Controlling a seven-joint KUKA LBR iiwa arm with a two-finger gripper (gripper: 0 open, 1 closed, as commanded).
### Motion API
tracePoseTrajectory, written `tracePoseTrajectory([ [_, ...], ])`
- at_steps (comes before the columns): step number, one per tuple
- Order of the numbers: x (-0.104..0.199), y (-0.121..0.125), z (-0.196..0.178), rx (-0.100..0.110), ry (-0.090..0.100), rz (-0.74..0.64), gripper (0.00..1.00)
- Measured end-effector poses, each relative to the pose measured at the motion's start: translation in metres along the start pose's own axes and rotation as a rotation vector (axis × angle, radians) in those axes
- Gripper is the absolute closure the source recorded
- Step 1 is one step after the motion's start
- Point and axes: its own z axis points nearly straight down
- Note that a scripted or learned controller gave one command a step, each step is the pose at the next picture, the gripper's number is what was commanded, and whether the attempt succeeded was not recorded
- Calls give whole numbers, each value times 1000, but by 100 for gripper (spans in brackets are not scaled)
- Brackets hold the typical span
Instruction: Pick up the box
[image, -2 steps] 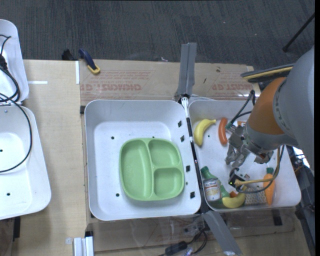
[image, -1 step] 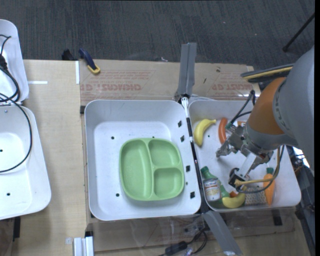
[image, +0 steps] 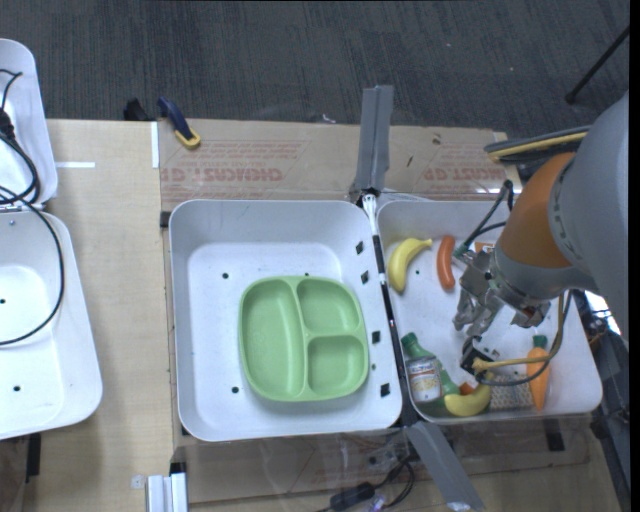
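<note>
The right bin is the crowded one. The arm reaches over its far right side, and the gripper hangs low over the middle of that bin. From here I cannot tell whether it is open or closed, and nothing can be seen held in it. A flat tan speckled thing that looks like the box lies against the right bin's near wall, between a yellow banana and a carrot. A small bottle lies in that bin's near left corner. Another banana and a red sausage lie toward its far left. Just left of the right bin, the left bin holds a green divided plate.
</note>
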Motion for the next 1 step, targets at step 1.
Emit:
tracePoseTrajectory([
  [1,0,0,0,0,0,0,0],
])
